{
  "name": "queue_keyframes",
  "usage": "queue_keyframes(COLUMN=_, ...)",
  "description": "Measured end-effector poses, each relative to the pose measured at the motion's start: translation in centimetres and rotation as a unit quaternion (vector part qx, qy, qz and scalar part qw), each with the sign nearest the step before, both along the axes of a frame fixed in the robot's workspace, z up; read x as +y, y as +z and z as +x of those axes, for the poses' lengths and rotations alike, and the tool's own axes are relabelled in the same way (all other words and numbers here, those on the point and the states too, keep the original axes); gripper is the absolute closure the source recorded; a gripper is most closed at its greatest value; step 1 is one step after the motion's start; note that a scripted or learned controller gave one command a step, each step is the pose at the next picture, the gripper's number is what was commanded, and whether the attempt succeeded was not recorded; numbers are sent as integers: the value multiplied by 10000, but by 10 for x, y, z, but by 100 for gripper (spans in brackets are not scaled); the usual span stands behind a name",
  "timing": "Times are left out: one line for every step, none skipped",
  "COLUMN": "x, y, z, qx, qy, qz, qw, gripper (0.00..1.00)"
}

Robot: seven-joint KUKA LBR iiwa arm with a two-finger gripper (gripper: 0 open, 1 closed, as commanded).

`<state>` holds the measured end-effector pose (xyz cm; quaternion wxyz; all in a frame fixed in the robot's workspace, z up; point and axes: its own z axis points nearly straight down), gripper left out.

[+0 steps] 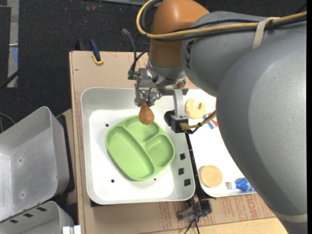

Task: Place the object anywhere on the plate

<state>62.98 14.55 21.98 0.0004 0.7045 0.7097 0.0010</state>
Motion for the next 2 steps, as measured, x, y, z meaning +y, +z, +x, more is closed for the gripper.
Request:
queue_keyframes(x=53, y=5, z=14, qx=0, qy=3, qz=5, qw=10000, gripper=100)
queue_keyframes(x=49, y=4, z=14, qx=9, qy=-18, qz=-8, qw=10000, gripper=0)
